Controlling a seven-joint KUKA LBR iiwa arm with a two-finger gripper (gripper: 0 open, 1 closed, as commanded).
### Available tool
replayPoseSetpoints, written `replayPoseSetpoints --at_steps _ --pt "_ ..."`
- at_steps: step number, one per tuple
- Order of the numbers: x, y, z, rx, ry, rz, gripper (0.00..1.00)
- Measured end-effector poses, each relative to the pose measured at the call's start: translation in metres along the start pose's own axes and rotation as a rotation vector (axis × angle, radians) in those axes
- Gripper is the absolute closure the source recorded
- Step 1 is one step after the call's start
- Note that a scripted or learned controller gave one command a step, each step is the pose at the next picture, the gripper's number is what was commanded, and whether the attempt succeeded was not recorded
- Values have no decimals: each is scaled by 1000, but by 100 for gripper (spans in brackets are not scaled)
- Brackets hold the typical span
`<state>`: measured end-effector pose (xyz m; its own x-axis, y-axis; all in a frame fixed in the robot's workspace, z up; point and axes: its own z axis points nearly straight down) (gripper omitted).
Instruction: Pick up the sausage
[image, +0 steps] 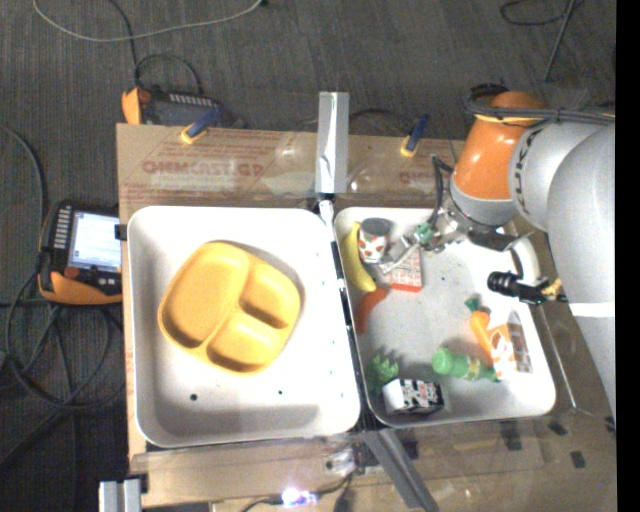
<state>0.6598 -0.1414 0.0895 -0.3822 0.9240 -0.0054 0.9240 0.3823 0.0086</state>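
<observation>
Pincer (428, 234) sits at the far end of the right bin (540, 400), under the orange wrist band; can't tell whether it's open or closed, nothing visibly held. Red-and-white packet (405, 268) just beside it toward the camera; small can (374, 240) and banana (357, 262) to its left in view. Reddish sausage (364, 306) a bit further, below the banana against the bin's left wall; apart from the pincer. Carrot (484, 332), green bottle (462, 364), black-and-white box (414, 395) further out; yellow divided tray (232, 304) in the left bin (150, 400), farthest.
</observation>
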Motion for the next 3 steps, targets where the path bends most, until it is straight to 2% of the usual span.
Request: replayPoseSetpoints --at_steps 1,2,3 --pt "62 -48 -18 10 6 -16 0" --pt "67 -67 -2 -5 -4 -59 0" --pt "66 -66 -12 -10 -4 -58 100"
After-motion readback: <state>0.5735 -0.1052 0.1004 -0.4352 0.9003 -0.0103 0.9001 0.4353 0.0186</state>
